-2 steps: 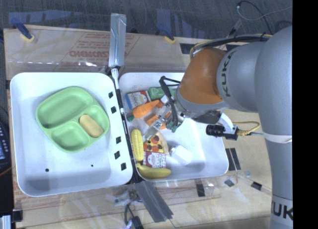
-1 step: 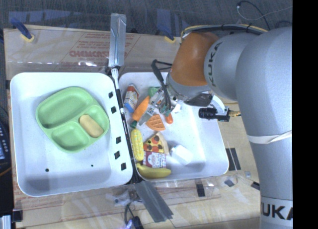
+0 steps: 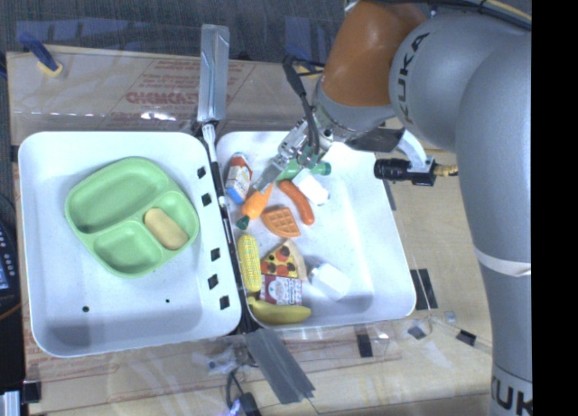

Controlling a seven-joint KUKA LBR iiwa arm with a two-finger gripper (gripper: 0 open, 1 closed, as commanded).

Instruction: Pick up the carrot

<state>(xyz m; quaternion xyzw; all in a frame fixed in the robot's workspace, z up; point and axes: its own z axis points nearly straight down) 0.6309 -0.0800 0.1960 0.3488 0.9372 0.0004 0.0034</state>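
The carrot (image 3: pixel 256 201) is orange with a green stalk end pointing down-left. It lies at a slant in the right bin (image 3: pixel 384 252), near that bin's left wall. My gripper (image 3: pixel 275 174) reaches down from the upper right and sits right at the carrot's upper end, touching or nearly touching it. The wrist and the slant of the view hide how the jaws stand around the carrot.
Around the carrot lie a small bottle (image 3: pixel 237 174), a red sausage (image 3: pixel 297 202), a waffle (image 3: pixel 281 222), a corn cob (image 3: pixel 247 262), a pizza slice (image 3: pixel 283 260), a banana (image 3: pixel 280 313) and a white block (image 3: pixel 330 281). The left bin (image 3: pixel 54 315) holds a green divided plate (image 3: pixel 117 202) with a yellow piece (image 3: pixel 166 227).
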